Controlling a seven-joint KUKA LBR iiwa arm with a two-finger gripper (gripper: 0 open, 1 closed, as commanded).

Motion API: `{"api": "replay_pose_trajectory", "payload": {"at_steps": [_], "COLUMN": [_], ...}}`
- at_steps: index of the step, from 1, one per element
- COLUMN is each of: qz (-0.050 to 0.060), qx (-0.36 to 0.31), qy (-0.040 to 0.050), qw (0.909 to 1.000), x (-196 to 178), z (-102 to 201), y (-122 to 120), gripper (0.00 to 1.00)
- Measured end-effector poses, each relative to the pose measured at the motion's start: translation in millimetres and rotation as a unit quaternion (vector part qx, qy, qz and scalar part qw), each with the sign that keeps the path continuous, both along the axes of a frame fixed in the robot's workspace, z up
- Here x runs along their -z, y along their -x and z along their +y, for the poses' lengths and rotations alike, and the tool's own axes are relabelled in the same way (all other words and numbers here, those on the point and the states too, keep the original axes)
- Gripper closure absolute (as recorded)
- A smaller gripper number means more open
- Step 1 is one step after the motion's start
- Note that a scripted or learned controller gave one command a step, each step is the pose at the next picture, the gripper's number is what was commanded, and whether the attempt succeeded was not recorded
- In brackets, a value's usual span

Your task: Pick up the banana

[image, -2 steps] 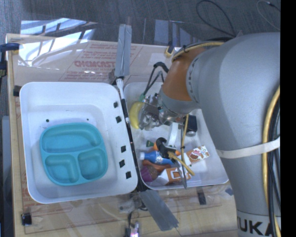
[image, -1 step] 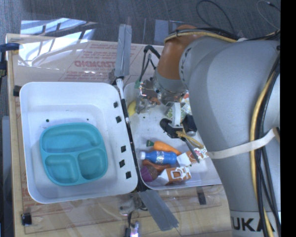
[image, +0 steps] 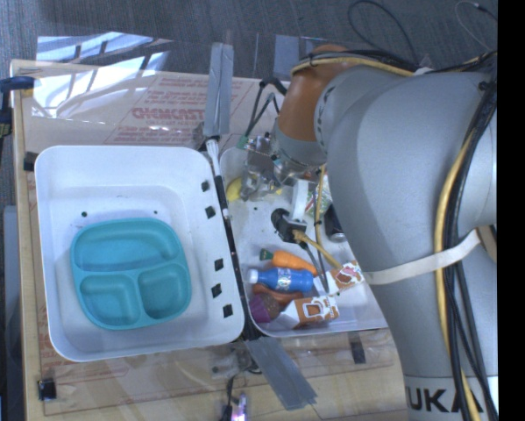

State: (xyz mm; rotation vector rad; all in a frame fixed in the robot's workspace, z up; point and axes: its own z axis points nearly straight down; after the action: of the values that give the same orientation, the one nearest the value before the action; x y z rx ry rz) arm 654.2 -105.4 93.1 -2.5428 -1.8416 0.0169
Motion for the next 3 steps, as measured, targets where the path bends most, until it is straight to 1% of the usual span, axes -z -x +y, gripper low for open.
{"api": "replay_pose_trajectory", "payload": {"at_steps": [1, 2, 3], "qz": [0.002, -0.004, -0.004], "qx": [-0.003, -0.262, -0.262], "qy": [0.0004, -0.0025, -0.0027], "qw": [1.0, 0.9651, 0.965], "x": [-10, -121, -121], "z": [1, -72, -72], "y": [0, 4, 5], "gripper": [1.0, 1.0, 0.0]}}
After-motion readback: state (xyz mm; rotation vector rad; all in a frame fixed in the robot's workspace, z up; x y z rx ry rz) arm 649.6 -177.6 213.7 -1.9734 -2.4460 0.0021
